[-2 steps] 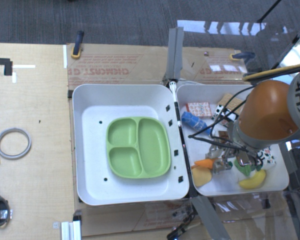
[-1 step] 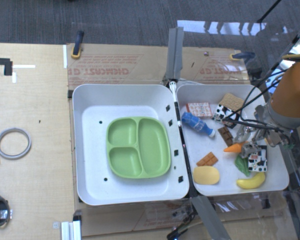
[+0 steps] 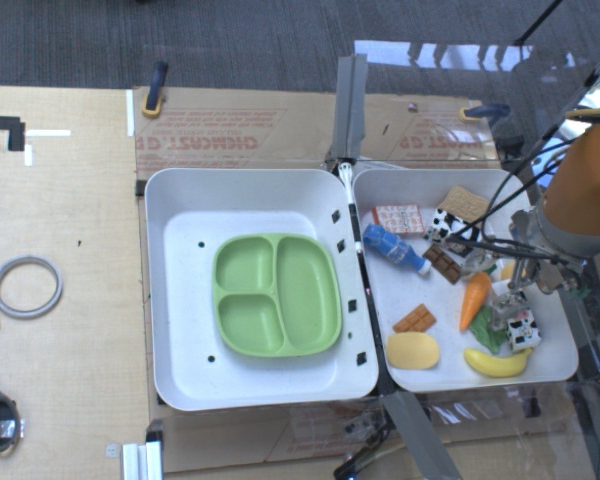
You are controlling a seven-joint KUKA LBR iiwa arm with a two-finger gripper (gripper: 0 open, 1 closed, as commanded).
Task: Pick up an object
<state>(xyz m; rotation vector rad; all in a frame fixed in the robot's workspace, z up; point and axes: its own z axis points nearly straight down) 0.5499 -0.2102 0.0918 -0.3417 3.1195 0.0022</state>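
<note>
The gripper [image 3: 512,303], grip state unclear, is hovering with a carrot [image 3: 473,299] crowding left and a banana [image 3: 496,362] lying below.

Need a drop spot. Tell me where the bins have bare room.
Left bin: a bare white margin rings the green divided plate. Right bin: crowded on the right around the carrot and banana; small bare patch by the yellow lemon.
</note>
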